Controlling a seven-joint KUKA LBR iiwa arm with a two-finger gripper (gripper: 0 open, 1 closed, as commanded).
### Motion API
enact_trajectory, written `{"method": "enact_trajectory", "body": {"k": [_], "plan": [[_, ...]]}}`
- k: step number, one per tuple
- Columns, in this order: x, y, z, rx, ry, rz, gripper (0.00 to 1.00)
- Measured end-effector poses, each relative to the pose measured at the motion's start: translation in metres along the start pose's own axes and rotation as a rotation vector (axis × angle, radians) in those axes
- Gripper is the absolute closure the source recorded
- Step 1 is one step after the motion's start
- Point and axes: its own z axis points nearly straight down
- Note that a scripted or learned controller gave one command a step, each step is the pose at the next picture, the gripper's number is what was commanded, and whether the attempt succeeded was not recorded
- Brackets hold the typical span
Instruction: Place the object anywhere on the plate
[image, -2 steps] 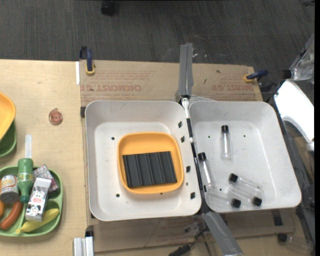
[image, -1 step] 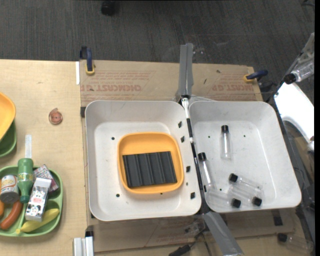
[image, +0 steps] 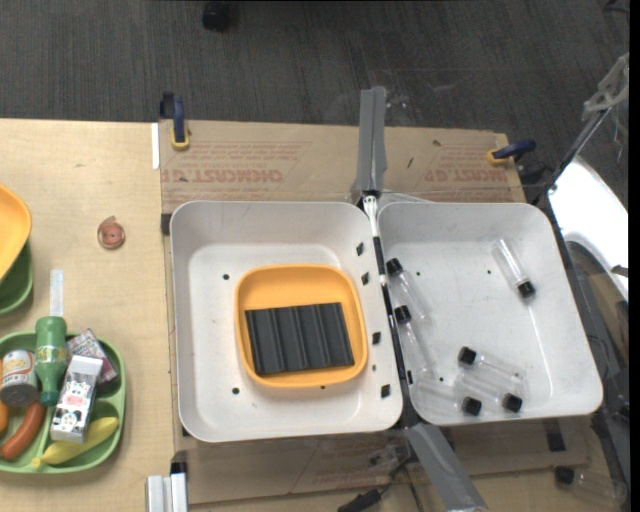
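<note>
An orange plate (image: 300, 278) sits in the middle of the left white bin (image: 200, 300). A dark grey ribbed rectangular block (image: 299, 338) lies flat on the plate, covering most of its centre. The right white bin (image: 560, 320) holds several clear plastic tubes with black caps. One tube (image: 511, 267) lies near that bin's upper right. Two tubes (image: 400, 295) lie along its left wall. A cluster of tubes (image: 488, 380) rests near its front edge.
On the wooden bench to the left stand a green tray of toy food (image: 60, 405), a yellow bowl (image: 10, 235) and a small pink disc (image: 111, 233). Cardboard (image: 260, 165) lies under the bins, held by clamps (image: 176, 125) at its back corners.
</note>
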Motion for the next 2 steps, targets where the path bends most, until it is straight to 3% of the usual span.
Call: {"method": "enact_trajectory", "body": {"k": [1,2], "plan": [[0.000,0.001,0.068,-0.003,0.001,-0.375,0.00],[-0.001,0.004,0.103,-0.004,0.000,-0.699,0.00]]}}
